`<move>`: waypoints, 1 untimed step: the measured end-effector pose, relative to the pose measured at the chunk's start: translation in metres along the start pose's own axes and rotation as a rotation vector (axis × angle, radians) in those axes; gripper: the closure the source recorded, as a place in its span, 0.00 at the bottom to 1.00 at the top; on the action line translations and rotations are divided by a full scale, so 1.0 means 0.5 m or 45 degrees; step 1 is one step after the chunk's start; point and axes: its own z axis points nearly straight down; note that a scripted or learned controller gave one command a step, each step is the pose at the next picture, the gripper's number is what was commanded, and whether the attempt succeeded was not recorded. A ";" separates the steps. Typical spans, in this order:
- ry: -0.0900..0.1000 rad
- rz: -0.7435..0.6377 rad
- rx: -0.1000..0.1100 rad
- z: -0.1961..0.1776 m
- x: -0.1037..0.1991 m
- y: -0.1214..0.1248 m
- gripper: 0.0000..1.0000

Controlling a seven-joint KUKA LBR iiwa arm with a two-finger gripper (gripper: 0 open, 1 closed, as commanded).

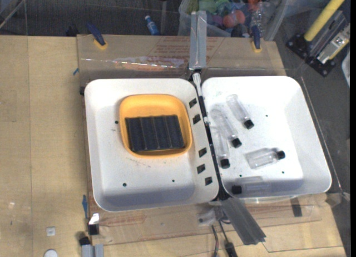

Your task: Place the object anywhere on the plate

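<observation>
Two shallow white bins are sitting side by side on the tabletop (39,139), and the left bin (103,178) is holding an orange plate (129,105) with a dark ribbed insert (154,132) lying across its middle. The right bin (300,167) is carrying the likely candidates for the task: several clear vials with black caps, one (239,109) lying near the top, a longer pair (220,133) running down close to the divider between the bins, and one (263,157) resting on its side toward the lower right. A further vial (247,187) seems to be lying at the bin's lower edge, though the glare there is making that hard to confirm. I cannot tell the state of the hand, whether spread or pressed together, so nothing is being carried as far as this view goes, and the plate is waiting with no vial on it. Judging from here, the trouble is lying in the vials themselves: they are transparent and round, so a grasp is likely to be landing off-centre and sending one rolling away. The pair by the divider are touching or nearly so, which is inviting a pinch on two at once or a finger jamming against the bin wall. Any vial dropped onto the ribbed insert may also be rolling off toward the plate's rim
</observation>
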 end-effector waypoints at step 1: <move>-0.002 -0.391 -0.002 -0.033 0.005 -0.008 1.00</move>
